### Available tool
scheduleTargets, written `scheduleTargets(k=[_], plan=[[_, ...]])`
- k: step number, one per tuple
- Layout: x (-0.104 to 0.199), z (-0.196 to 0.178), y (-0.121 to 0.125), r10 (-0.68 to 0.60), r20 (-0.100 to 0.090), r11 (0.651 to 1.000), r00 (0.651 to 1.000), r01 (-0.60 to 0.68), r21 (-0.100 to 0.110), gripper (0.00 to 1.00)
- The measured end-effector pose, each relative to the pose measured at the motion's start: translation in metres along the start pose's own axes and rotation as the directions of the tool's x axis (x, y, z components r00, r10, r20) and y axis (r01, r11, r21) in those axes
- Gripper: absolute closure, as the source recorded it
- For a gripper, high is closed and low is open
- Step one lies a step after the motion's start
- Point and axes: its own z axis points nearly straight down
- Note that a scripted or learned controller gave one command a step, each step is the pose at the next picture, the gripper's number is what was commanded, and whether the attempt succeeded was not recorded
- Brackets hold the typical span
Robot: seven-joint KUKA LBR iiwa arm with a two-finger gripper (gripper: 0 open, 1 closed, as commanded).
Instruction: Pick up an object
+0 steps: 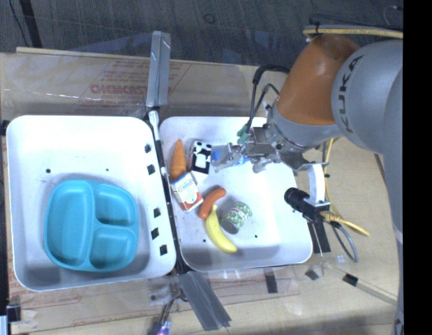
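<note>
Wooden bench (76,75) under two white bins. Left bin (34,145): blue divided plate (90,223) near the front edge. Right bin (285,246): carrot (178,159) by the left wall, small packet (187,190) below it, sausage (211,201), banana (220,233) and a round greenish thing (236,216) toward the front. Gripper (226,158) low over the back half, beside a black-and-white item (200,155). Open or closed, impossible to tell.
</note>
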Motion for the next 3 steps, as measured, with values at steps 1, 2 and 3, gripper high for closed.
scheduleTargets(k=[1,2,3], plan=[[-0.001,0.148,-0.022,0.001,-0.001,1.000,1.000,-0.001,0.000,0.00],[-0.002,0.139,-0.021,-0.004,0.000,1.000,1.000,0.004,0.001,1.00],[0.076,0.047,0.014,0.056,-0.001,0.998,0.998,-0.056,-0.003,1.00]])
